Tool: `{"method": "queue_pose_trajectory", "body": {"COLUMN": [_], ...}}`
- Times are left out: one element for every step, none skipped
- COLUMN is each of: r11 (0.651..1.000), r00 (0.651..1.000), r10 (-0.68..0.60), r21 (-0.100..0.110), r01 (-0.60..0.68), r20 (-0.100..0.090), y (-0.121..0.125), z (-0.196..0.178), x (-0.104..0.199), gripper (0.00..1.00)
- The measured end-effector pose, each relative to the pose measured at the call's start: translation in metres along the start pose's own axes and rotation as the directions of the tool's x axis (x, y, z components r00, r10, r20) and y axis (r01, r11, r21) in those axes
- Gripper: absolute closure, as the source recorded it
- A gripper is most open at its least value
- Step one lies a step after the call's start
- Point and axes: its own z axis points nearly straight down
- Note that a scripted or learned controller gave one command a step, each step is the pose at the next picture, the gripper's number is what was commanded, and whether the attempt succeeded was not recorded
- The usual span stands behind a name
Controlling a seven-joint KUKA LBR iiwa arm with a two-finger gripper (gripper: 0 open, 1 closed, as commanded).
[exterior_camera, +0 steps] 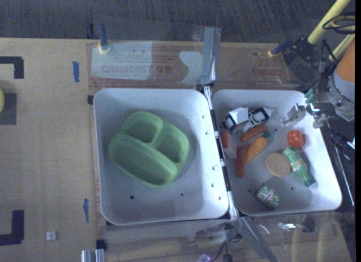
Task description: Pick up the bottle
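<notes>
Bottle (299,166): small green one, lay on its side in right bin (333,190), near-right part, cap end pointing near-right.
Neighbours: tan round disc (278,165) touched its left side; red tomato-like piece (295,138) just beyond its far end; green can (268,195) near, to the near-left.
Handling guess: looked like light toy plastic, stiff, smooth and rounded, so likely to roll or slip.
Grip spot: probably across the mid body, jaws crossing its long axis; disc crowded one side.
Gripper (307,112): hung over far-right corner of right bin, well apart from bottle; nothing seen between the fingers, but open or closed could not be told.
Left bin (107,199): held green divided plate (149,148).
</notes>
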Motion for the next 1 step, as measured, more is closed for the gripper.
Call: {"method": "queue_pose_trajectory", "body": {"r11": [0.993], "r00": [0.993], "r10": [0.117], "r21": [-0.004], "r01": [-0.117], "r20": [-0.011], "y": [-0.0389], "z": [0.0931], "x": [-0.0107], "gripper": [0.0]}}
